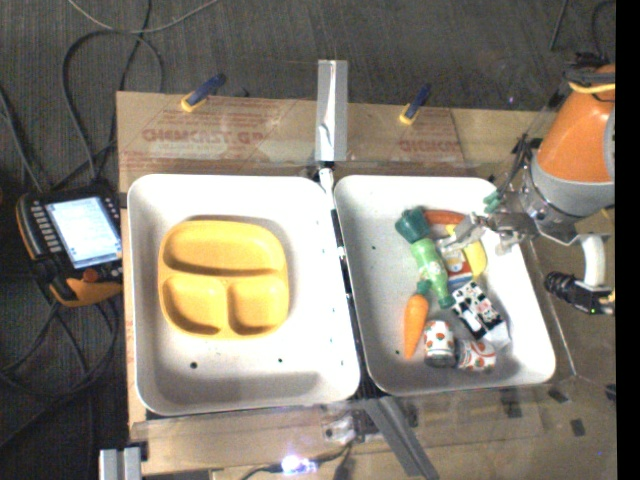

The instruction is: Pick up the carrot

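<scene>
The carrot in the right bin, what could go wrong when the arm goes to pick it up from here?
1. The carrot lies tight against the green bottle and a small red-and-white can, so the fingers may have little room to close and could nudge or catch a neighbour instead.
2. The gripper sits over the top of the pile, not the carrot; descending here would likely hit the bottle or the yellow item.

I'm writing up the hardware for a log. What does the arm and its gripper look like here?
The arm is a rounded shell, bright orange on top with pale grey below it. At its end sits a small metallic gripper of grey and silver parts, with a touch of green near the wrist. A dark cable loops beside the arm, next to a white cylindrical piece.
</scene>
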Tool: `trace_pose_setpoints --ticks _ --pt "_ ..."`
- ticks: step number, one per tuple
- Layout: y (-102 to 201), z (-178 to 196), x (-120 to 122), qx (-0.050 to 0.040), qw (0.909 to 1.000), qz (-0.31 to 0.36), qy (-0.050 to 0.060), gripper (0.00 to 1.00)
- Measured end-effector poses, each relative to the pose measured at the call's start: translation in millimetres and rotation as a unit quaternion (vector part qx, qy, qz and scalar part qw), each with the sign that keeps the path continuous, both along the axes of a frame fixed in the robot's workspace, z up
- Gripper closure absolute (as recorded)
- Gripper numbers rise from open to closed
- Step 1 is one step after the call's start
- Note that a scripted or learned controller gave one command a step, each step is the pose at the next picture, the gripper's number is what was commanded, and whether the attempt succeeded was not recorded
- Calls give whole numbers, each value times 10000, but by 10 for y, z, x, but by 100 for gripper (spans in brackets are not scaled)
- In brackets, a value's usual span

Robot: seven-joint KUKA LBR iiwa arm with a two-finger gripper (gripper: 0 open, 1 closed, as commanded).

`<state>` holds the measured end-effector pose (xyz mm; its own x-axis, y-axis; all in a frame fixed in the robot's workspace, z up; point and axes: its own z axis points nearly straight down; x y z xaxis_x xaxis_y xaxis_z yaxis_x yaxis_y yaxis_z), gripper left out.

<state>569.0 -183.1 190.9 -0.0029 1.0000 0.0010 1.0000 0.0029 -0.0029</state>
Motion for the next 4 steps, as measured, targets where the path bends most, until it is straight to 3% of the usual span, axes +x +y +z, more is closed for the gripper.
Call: trace_pose_setpoints --ticks 1,2,3,4 --pt "317 1252 465 -23 9933 1156 -16 0" --pt "537 -221 -465 6 9909 1345 2 0" --pt "525 -1006 -699 -16 9624 2715 -60 0" --pt "385 -826 -272 4 9851 1721 -9 0"
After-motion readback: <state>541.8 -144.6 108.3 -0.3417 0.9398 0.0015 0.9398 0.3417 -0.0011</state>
